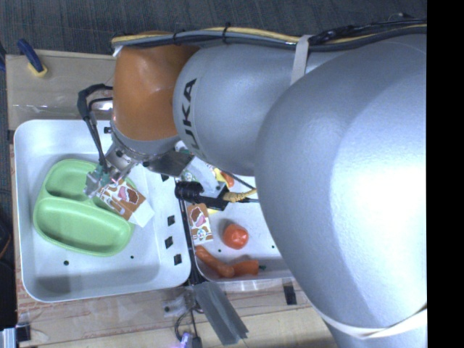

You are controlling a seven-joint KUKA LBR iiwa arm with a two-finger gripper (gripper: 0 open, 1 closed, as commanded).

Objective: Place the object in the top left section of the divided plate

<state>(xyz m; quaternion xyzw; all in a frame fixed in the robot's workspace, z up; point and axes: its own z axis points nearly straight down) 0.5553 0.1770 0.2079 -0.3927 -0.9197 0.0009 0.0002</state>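
Wooden bench [51, 93] under two white bins, left bin [43, 281] bearing a green divided plate [76, 227]. Gripper [98, 181] down at the plate's right edge, over the ridge between compartments. Small brown-and-white packet [123, 198] lying just below it, overlapping the plate's rim, apparently touching the fingertips. Cannot tell whether clamped or released, nor how far open. Judged near the end: packet at the plate, not clearly seated in the top left section.
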